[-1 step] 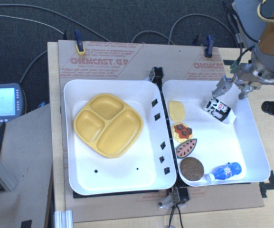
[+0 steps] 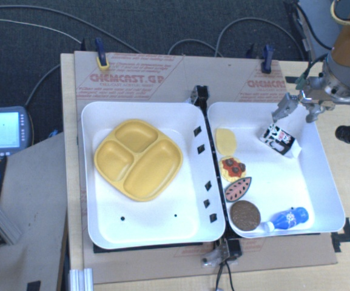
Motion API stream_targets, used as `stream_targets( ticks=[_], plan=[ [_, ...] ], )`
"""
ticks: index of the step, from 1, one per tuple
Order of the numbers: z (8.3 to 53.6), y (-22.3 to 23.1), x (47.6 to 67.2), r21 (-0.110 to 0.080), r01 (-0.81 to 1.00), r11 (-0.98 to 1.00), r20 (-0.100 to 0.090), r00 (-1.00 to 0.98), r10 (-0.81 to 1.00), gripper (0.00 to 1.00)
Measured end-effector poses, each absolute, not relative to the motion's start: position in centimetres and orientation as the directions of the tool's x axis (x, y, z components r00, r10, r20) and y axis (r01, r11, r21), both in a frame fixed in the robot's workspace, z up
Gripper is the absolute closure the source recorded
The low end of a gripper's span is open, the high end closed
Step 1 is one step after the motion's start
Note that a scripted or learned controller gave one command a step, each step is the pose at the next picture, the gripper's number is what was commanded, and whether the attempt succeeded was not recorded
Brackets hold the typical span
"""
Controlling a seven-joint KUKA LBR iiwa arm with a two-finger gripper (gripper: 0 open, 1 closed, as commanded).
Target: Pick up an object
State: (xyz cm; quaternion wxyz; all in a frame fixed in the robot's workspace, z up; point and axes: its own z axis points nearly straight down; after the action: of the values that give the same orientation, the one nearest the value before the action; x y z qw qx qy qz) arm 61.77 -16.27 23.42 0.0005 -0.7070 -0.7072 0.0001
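**Two bins, gripper above the right bin's far edge**

Two white bins sit side by side on the bench. The left bin [image 2: 102, 223] contains a yellow tray [image 2: 138, 159] with three compartments, lying toward the bin's far-left portion.

The right bin [image 2: 320, 187] contains six items. A pale disc [image 2: 225, 141], a pizza piece [image 2: 233, 168], a melon slice [image 2: 238, 188] and a brown disc [image 2: 245, 215] form a column along the bin's left wall, running from far to near. A blue bottle [image 2: 287, 219] lies on its side at the near edge, just beside the brown disc. A black-and-white carton [image 2: 278, 139] lies tilted near the far-right corner, well apart from the column.

The arm [image 2: 347, 47] enters from the right. The gripper [image 2: 299, 108] is positioned above the far edge of the right bin, just beyond the carton. Its two fingers are spread apart, with nothing between them. One finger [image 2: 282, 110] points down toward the carton; contact with the carton cannot be determined.
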Motion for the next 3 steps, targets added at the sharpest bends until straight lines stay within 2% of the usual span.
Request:
stream_targets(
  ticks=[1, 2, 3],
  plan=[
    [17.4, -16.7, 61.3, -0.007, 1.0, -0.001, 0.002, 0.001, 1.0, 0.0],
    [11.4, -16.0, 61.7, -0.002, 1.0, 0.002, 0.002, -0.002, 1.0, 0.0],
    [10.8, -16.4, 62.1, 0.016, 1.0, -0.001, -0.007, 0.001, 1.0, 0.0]
  ],
)
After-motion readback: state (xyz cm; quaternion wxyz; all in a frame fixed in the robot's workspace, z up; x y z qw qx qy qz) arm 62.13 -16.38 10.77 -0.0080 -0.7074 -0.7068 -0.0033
